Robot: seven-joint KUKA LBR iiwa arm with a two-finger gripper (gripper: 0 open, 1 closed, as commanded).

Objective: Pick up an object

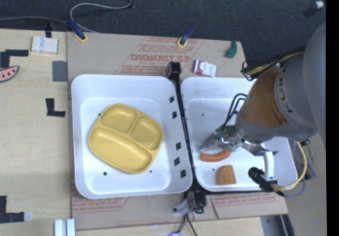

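The arm (280,102) leans into the right bin (212,94), with its gripper (216,142) low, just above the sausage (214,155). The fingers are blurred, so I cannot tell their opening. A cracker (226,175) lies near.

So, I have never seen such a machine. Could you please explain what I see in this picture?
One camera looks down at a slant on a bench with two shallow white bins. The grey robot arm with an orange band reaches in from the right; its fingers hang low in the right bin, just above an orange sausage-shaped toy. I cannot tell whether anything is held. Beside the sausage lies a small brown cracker-like square. The left bin holds a yellow plastic tray with three compartments.
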